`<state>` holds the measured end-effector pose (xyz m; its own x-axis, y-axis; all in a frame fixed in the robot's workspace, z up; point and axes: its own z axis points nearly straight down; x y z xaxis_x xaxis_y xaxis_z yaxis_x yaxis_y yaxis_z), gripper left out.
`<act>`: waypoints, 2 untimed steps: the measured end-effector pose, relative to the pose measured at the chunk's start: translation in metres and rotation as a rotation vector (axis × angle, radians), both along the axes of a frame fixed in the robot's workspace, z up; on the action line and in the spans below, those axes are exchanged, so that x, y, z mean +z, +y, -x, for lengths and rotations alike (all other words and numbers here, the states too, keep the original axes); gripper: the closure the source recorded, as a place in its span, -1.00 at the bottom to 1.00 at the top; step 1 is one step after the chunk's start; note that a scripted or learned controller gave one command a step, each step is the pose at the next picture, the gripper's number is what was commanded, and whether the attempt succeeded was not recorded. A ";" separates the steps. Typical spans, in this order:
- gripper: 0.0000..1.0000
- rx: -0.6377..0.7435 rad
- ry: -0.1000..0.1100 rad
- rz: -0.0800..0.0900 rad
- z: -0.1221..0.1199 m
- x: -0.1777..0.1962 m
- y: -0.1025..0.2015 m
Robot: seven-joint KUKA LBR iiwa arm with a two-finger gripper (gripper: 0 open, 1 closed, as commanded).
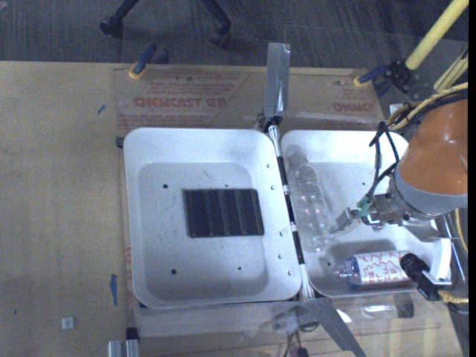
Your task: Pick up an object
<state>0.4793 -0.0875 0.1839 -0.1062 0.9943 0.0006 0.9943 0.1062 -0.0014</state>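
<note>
**Gripper low in the right bin, beside a clear bottle**

A pale wooden bench carries two shallow white bins side by side. The left white bin holds one thing: a dark ribbed rectangular panel lying flat near the middle of its floor. The grey arm with an orange band reaches in from the right over the right white bin.

Two bottles lie in that bin. A clear plastic bottle stretches along the left wall, its cap end toward the far corner. A smaller bottle with a red-and-white label lies on its side along the near wall, its neck pointing left.

The gripper sits low between the two bottles, just beside the clear plastic bottle's lower half. Nothing can be seen held in it, and whether it is spread or closed cannot be told.
</note>
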 end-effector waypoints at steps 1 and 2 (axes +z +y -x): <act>-1.00 -0.014 -0.038 0.008 -0.047 -0.047 -0.012; -1.00 0.004 -0.018 0.010 -0.072 -0.052 -0.027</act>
